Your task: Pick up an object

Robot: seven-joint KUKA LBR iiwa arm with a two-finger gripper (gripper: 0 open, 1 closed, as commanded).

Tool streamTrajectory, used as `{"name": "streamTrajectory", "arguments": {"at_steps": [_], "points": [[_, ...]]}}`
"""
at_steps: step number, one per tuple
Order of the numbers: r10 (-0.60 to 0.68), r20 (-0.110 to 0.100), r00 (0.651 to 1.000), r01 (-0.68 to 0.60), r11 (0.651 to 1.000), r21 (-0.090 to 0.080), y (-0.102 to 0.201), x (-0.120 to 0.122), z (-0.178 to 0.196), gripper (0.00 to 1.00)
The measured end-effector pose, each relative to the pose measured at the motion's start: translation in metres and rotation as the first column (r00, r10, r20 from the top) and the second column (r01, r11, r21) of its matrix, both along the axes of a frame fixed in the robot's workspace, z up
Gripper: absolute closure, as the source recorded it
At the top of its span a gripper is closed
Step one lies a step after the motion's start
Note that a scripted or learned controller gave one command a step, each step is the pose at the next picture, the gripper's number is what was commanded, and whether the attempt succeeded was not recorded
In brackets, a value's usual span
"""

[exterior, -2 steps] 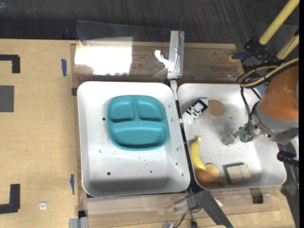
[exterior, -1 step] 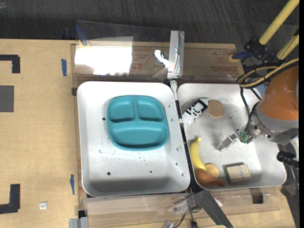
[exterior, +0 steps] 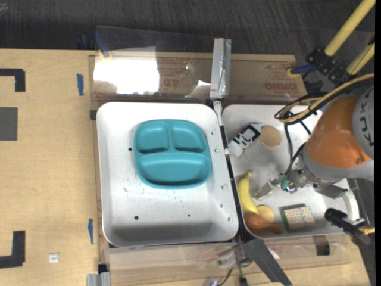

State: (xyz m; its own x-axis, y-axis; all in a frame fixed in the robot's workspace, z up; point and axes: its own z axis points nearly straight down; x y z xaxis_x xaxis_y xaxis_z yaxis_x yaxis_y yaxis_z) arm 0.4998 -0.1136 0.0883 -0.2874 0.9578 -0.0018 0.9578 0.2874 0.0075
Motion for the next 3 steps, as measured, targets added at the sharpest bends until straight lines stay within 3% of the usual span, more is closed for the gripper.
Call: {"name": "streamTrajectory", "arguments": {"at_steps": [1,2,3], "points": [[-0.025,0.000,1.000,0.025,1.000,-0.001,0.017,0.112,-0.001,0.00],[0.069,0.000,0.998,-0.069,0.998,0.000,0.063,0.038,0.100,0.00],[0.170,-0.009,0.985,-0.170,0.986,-0.002,0.013,0.151,0.002,0.00]]}}
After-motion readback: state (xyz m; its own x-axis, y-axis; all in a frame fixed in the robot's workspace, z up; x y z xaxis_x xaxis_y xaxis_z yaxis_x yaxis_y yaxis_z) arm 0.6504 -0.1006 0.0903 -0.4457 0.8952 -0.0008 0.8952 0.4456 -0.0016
